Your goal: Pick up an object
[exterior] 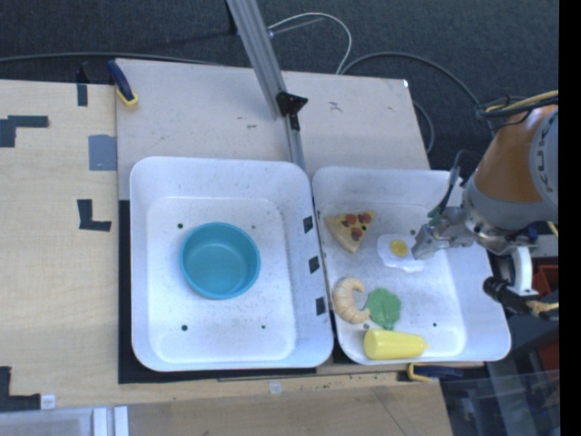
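Observation:
In the right bin (472, 325) lie a pizza slice (350, 228), a fried egg (396, 250), a shrimp (349, 300), a green leaf (384, 307) and a yellow block (393, 343). My gripper (425, 245) hangs low over the right bin, just right of the fried egg and touching or almost touching its edge. Nothing shows between its fingers. The arm's grey body with its orange band (513, 166) covers the bin's right side.
A blue bowl (221, 260) stands in the left bin (154, 334). A slanted metal pole (263, 53) crosses the back of the bench. Cables loop behind the bins. Black clips sit on the divider between the bins.

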Robot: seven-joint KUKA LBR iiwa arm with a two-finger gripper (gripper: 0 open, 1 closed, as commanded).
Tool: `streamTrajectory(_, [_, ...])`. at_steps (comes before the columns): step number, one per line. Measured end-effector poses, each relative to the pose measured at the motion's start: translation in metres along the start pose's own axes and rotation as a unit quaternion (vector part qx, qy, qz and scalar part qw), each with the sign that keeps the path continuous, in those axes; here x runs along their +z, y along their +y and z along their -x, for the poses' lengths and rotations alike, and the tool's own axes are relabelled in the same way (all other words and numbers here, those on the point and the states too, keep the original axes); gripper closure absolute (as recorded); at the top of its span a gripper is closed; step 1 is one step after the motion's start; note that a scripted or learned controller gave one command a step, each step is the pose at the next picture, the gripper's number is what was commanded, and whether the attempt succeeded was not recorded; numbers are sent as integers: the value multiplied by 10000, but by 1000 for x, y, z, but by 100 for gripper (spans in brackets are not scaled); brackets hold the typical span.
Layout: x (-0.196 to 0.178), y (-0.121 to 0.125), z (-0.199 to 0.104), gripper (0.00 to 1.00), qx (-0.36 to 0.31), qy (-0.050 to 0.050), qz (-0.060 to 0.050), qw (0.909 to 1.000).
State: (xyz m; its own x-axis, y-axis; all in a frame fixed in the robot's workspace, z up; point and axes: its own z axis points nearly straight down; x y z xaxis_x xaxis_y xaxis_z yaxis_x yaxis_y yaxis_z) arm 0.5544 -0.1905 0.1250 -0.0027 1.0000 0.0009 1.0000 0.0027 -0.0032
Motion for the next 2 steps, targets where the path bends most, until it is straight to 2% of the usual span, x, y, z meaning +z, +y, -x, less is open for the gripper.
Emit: streamTrajectory(2, [-97,1,-8,100,2,-12,38,10000])
